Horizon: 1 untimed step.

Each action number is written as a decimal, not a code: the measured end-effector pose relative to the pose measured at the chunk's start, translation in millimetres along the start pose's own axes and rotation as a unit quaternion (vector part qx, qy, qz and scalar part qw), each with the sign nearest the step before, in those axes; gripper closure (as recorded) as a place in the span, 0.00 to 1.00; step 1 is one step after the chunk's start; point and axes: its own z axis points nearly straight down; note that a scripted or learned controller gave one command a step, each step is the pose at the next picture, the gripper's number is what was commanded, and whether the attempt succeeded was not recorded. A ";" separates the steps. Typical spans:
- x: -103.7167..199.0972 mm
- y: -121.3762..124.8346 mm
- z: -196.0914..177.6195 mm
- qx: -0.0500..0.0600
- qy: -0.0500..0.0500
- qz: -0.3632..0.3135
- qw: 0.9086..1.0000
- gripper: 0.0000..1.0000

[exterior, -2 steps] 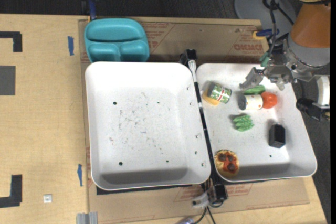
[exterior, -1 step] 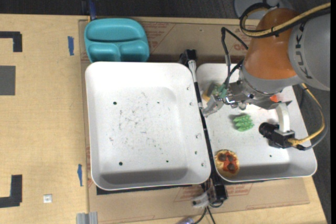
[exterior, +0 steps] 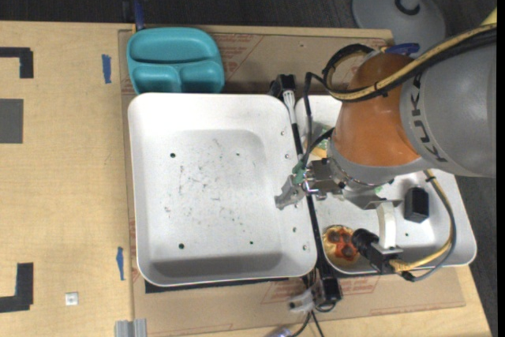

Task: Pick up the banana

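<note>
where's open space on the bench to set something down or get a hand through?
The left bin has a bare floor from wall to wall. More bare room lies on the tan board left of it, between the black marks. It is crowded on the right: the arm covers most of the right bin, with cables and a small orange-red thing at its near edge. The teal tray takes the back.

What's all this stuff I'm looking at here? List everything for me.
Left bin: one, white, scuffed, centre of the bench.
Right bin: one, white, largely hidden under the arm.
Divided tray: one, teal, behind the left bin.
Orange-and-red object: one, in the right bin's near corner; too hidden to identify.
Lamp-like stand: one, grey, on the floor behind.
Bench: one, tan, with black marks and blue tape.
Arm: one, grey with an orange band, from the right.
Hand: one, over the seam between the bins.
</note>
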 end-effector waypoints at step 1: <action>28.8 2.1 54.5 -0.009 0.000 0.015 1.000 0.00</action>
